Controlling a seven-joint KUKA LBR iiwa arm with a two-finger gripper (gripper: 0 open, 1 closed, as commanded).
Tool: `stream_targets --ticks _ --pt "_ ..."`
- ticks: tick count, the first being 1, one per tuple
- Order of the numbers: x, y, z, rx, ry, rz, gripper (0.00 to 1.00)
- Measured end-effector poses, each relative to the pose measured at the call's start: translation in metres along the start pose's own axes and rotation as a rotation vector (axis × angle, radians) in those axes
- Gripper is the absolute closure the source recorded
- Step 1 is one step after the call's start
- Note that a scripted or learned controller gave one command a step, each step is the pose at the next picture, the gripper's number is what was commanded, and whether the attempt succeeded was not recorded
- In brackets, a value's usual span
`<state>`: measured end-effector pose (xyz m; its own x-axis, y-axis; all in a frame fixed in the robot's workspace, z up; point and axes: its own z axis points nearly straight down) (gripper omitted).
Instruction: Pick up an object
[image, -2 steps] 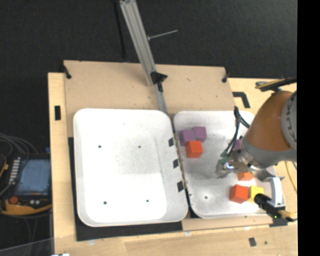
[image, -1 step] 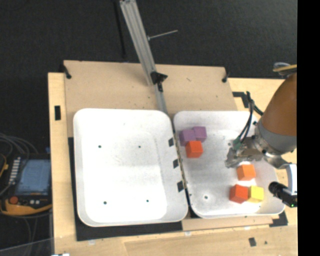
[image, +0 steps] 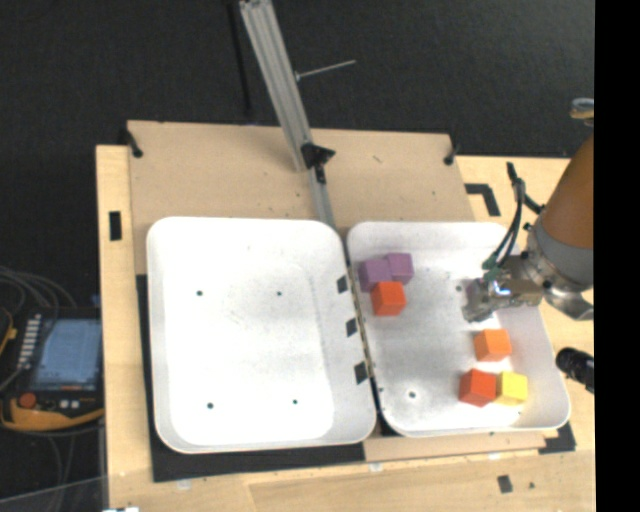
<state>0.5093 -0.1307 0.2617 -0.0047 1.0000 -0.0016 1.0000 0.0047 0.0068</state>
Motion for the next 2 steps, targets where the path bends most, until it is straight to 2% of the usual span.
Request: stream_targets --ticks 2 --pt "0.091 0.030 -0.007 0.004 0.001 -0.001 1.00"
